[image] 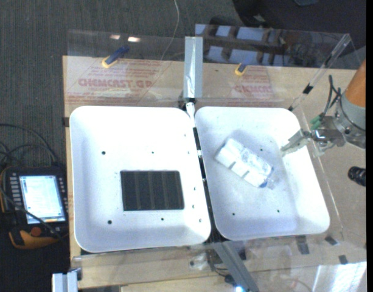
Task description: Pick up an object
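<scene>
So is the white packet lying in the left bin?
No, the white packet lies in the right bin; the left bin holds a dark ribbed panel.

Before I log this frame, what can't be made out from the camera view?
- Gripper: small and blurred at the right bin's rim; open or shut cannot be told.
- Arm: cut off by the view's right edge.
- White package: its clear wrap blurs into the bin floor, so what it contains and its exact outline stay uncertain.
- Dark ridged pad in the left bin: too coarse to identify.

Robot lab: teach pendant (39, 198), clear guard panels (143, 62).
</scene>
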You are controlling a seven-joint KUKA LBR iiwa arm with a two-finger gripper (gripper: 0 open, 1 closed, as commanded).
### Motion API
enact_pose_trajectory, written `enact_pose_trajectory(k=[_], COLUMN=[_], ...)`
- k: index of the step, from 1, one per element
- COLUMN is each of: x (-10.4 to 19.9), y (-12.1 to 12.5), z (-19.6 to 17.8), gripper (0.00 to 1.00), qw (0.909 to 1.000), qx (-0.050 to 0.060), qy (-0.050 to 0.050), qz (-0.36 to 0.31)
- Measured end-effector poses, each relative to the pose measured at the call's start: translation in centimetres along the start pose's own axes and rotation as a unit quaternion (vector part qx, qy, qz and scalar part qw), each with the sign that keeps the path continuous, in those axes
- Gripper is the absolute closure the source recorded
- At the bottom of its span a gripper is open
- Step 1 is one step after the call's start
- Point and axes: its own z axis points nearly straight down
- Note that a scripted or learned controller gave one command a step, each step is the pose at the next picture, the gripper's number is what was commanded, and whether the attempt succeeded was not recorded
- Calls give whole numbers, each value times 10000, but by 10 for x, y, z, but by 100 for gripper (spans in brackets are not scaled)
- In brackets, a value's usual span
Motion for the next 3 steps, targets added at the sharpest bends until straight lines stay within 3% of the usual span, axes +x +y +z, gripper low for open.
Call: enact_pose_trajectory(k=[1,2,3], x=[9,14,78], y=[9,-25,-49], z=[102,43,-66], gripper=[0,0,0], qw=[9986,9996,10000], qx=[-9,-6,-10], qy=[1,-4,-8], qz=[-526,-265,91])
